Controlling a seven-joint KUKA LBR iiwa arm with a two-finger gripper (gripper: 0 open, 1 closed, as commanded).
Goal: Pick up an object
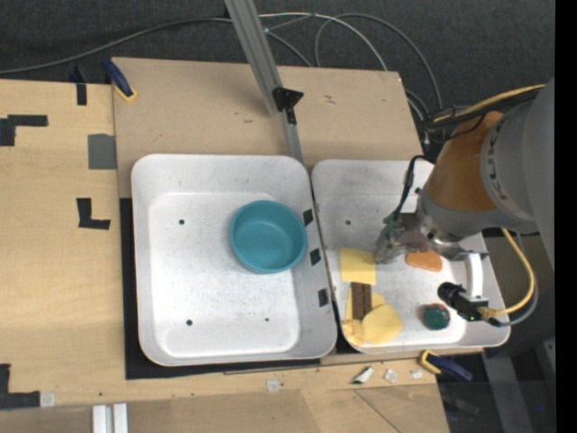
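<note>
My gripper (391,244) is low inside the right bin (361,183), under the grey arm with its orange band. It sits between a yellow block (357,266) on its left and an orange object (424,262) on its right, close to both. Nearer the front of that bin lie a brown bar (360,299), a rounded yellow object (380,324) and a small dark green object (435,316). Whether the gripper touches or holds anything is hidden by the wrist.
A blue bowl (267,235) stands in the left bin (171,242), toward its right side. A slanted metal pole (261,52) rises behind the bins. Cables run along the right bin's right side, by a black fitting (456,299).
</note>
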